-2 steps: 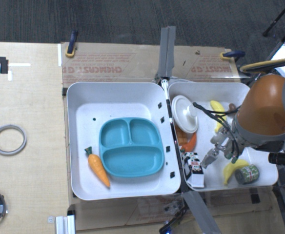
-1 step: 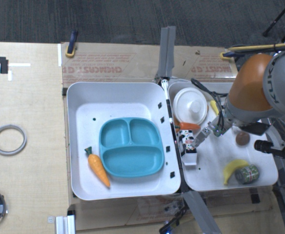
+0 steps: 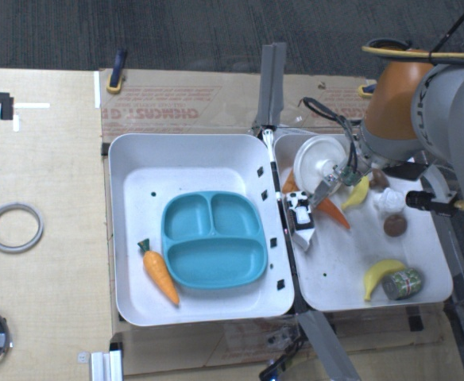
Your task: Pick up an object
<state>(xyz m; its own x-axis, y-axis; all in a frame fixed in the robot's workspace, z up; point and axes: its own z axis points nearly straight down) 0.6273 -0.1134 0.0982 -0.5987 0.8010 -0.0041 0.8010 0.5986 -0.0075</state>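
banana [image 3: 381, 275] beside can [image 3: 403, 284]; carrot [image 3: 333, 212] by fingers [image 3: 299, 217].

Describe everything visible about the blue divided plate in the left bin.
The blue divided plate is a teal, plastic-looking tray with rounded corners and three compartments: two small at the far side, one large at the near side. It lies flat, slightly skewed, on the left bin's floor. A carrot lies against its near-left edge.
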